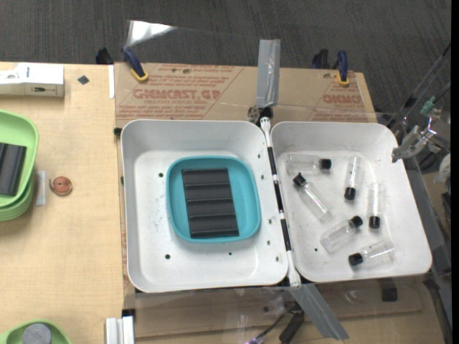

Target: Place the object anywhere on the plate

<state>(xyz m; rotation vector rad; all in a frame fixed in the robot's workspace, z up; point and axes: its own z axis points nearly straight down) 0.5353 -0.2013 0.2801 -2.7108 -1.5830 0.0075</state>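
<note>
A teal square plate (213,198) with rounded corners lies in the middle of the left white bin (143,264). A dark grey ridged block (209,202) rests on the plate and covers most of its floor. Several clear plastic vials with black caps lie scattered in the right white bin (401,264). One vial (311,196) lies slantwise near the bin's left wall, another vial (351,178) lies near the middle, and a third vial (371,254) lies toward the front right.
A metal strip (267,74) stands at the back between the bins, on brown cardboard (179,88). A green tray (14,170) sits on the wooden bench at the far left. Metal hardware (414,140) juts in by the right bin's back right corner.
</note>
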